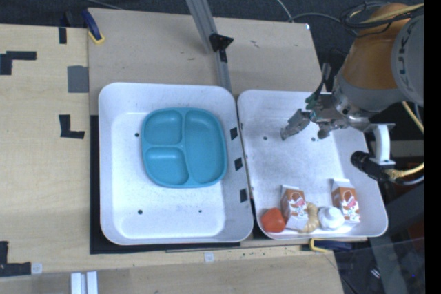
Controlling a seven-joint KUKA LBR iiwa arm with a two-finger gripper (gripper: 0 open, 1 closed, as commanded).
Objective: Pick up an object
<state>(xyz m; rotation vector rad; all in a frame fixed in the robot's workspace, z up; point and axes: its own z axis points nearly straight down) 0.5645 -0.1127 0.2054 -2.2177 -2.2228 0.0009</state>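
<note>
Lying upright-lengthwise: carton point(295, 206)

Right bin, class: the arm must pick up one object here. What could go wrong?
The items crowd the right bin's near edge, touching, so the end effector may nudge several or grab two. They also sit against the wall, leaving little room to close. The orange ball could roll away.

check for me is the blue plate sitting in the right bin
No, the blue plate lies in the left bin, while the right bin holds the small cartons and an orange ball.
</note>
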